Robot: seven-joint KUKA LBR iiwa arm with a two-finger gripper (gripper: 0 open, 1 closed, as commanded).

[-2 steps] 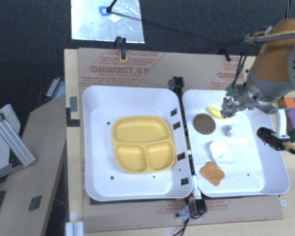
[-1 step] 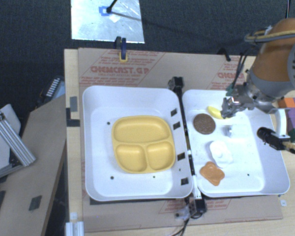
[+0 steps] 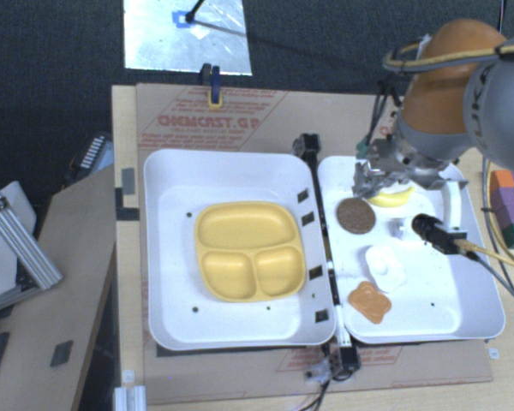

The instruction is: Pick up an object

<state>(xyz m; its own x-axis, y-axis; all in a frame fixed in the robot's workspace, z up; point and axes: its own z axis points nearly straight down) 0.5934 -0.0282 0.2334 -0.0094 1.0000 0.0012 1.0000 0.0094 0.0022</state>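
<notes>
My gripper hangs over the far end of the right bin. Just below and in front of it lies a brown round disc. A yellow curved piece lies right beside the gripper, partly under the wrist. Nearer the front of the same bin are a white lumpy object and an orange piece. A small grey item sits between the disc and the white object. I see nothing lifted off the bin floor.
The left bin holds a yellow divided plate. A black divider with clips runs between the bins. Coloured blocks stand outside the right bin at the far right. The arm's bulk covers the right bin's back right corner.
</notes>
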